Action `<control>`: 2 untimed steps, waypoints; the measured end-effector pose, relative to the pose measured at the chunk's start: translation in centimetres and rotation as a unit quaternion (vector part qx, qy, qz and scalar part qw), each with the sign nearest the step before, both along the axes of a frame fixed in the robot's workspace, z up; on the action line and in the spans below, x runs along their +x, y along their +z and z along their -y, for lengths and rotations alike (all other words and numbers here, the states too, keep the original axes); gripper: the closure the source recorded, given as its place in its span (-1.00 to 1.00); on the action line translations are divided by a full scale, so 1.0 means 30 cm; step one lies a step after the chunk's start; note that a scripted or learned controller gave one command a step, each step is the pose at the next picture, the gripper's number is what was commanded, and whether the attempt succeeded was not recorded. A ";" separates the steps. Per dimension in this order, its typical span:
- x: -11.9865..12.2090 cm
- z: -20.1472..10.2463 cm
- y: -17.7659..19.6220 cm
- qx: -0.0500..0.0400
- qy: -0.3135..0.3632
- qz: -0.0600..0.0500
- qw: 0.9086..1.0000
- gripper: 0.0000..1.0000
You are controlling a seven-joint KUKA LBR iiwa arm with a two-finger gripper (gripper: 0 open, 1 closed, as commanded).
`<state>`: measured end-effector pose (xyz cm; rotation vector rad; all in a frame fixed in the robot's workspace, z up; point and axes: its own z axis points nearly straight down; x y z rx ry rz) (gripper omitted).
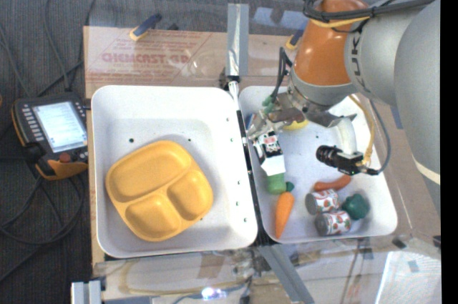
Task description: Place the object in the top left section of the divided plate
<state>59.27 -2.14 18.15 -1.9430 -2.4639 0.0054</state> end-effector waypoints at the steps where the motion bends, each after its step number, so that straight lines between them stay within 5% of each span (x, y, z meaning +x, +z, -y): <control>1: -0.173 -0.183 0.094 0.000 0.049 0.000 0.999 1.00; 2: -0.315 -0.428 -0.005 -0.001 0.029 -0.002 1.000 1.00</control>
